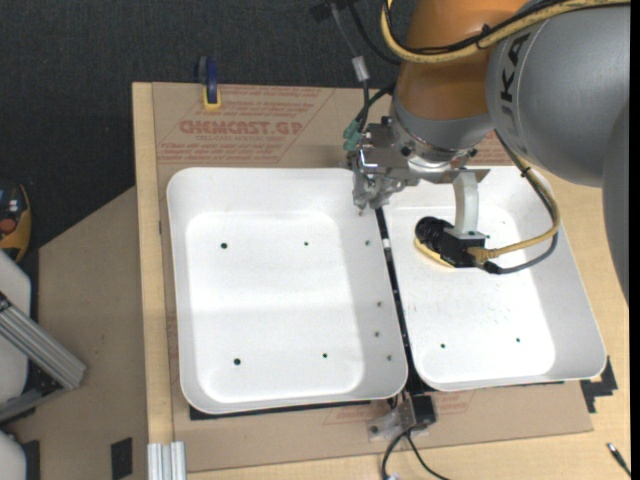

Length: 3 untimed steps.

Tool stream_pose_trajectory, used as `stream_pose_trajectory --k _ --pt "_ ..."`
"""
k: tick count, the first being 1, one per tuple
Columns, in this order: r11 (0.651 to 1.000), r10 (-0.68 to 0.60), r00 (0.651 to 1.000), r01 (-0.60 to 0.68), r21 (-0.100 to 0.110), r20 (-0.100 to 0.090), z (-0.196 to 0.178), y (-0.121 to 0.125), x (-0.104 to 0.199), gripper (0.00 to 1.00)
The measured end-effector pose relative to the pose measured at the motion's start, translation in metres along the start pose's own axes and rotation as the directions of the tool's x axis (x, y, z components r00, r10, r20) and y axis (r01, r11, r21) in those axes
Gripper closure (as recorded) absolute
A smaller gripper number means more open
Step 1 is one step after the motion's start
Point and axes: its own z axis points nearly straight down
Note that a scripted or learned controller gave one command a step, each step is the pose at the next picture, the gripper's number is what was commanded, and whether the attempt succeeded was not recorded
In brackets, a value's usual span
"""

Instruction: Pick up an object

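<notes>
What I am to pick up, and where it lies, I cannot tell. My gripper (369, 190) hangs over the far rim where the left bin (190, 268) meets the right bin (560, 338). How wide it stands I cannot tell. Both bins rest on brown board (250, 118).

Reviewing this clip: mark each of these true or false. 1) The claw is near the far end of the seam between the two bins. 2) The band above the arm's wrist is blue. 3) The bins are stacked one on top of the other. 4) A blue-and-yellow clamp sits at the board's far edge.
1) True. The claw is at the far end of the seam, over the corner of the left bin.
2) False. The band is orange.
3) False. The left bin and right bin lie side by side on the board.
4) True. The clamp sits at the board's far edge, left of the arm.
</notes>
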Motion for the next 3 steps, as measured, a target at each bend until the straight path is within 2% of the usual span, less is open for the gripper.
stream_pose_trajectory --k 1,2,3 --pt "1.000 0.005 1.000 -0.005 -0.011 0.001 -0.028 0.002 -0.035 1.00" --pt "1.000 0.006 1.000 -0.006 -0.014 0.003 -0.058 0.028 -0.084 1.00" --pt "1.000 -0.005 1.000 0.006 0.005 -0.002 -0.011 -0.054 -0.001 1.00"
